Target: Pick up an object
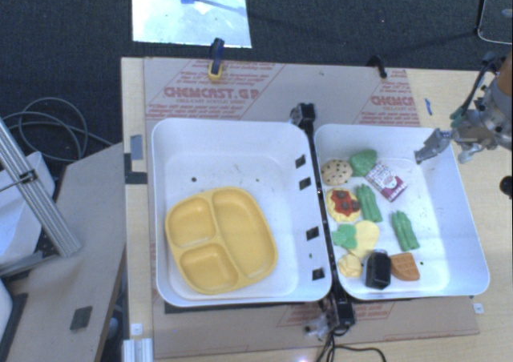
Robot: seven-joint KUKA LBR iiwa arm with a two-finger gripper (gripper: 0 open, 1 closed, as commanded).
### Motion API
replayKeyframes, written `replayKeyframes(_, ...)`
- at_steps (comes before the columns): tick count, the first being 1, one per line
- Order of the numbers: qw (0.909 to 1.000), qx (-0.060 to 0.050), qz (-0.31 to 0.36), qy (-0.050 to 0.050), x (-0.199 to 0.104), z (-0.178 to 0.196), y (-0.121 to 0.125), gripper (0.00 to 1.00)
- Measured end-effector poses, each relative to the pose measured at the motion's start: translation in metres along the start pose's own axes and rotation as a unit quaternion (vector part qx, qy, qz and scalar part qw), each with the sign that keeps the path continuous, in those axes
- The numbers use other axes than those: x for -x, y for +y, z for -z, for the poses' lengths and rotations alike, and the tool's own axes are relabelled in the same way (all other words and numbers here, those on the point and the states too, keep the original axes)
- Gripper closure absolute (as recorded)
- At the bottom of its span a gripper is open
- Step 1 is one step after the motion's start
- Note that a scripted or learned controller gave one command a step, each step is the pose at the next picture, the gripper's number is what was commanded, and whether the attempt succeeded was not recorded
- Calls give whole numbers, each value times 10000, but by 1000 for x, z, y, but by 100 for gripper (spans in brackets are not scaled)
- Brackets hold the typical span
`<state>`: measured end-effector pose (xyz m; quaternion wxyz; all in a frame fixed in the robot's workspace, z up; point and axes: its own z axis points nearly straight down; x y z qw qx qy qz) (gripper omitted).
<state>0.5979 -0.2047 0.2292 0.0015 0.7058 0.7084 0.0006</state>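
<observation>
Beneath me a tan bench [264, 84] carries two white bins. Far off my fingertips sits the left bin [232, 136] holding a yellow divided tray [220, 238]. My gripper [449, 144] hangs over the right bin [449, 216] at its far corner, fingers spread, nothing between them. Toy foods lie below them: cookie [336, 170], pizza [345, 204], green beans [404, 230].
</observation>
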Motion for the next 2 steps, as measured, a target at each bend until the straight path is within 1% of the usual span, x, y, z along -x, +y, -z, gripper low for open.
replayKeyframes(1, 10000, 50, 40, 2, -65, 96, 8, 0)
replayKeyframes(2, 10000, -72, -30, 20, -48, -37, -47, 0)
